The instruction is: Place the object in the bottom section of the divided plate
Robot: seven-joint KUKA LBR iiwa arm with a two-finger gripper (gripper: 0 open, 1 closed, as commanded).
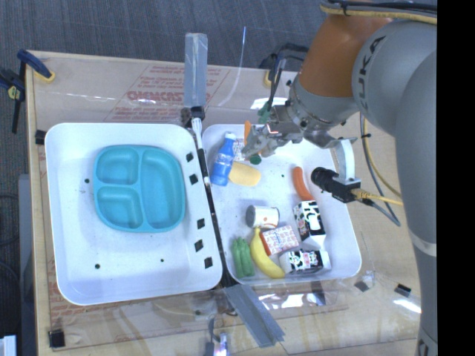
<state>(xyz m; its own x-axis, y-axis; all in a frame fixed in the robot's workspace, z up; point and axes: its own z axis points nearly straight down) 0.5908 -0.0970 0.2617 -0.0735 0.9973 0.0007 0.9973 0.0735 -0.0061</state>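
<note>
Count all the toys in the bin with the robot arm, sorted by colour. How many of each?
Yellow: 2, the banana and the lemon
Blue: 1, the bottle
Orange: 1, the carrot
Green: 1, the green vegetable
Black and white: 2, the cartons
Red and white: 1, the box
White: 1, the can
Total: 9

Turquoise plate [139,188], white bins [67,273], yellow banana [263,256], blue bottle [223,162], prob. orange carrot [300,182].

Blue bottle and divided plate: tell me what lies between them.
In the camera view, between the blue bottle and the turquoise divided plate lie bare white floor of the left bin and the divider where the two bins meet.
</note>
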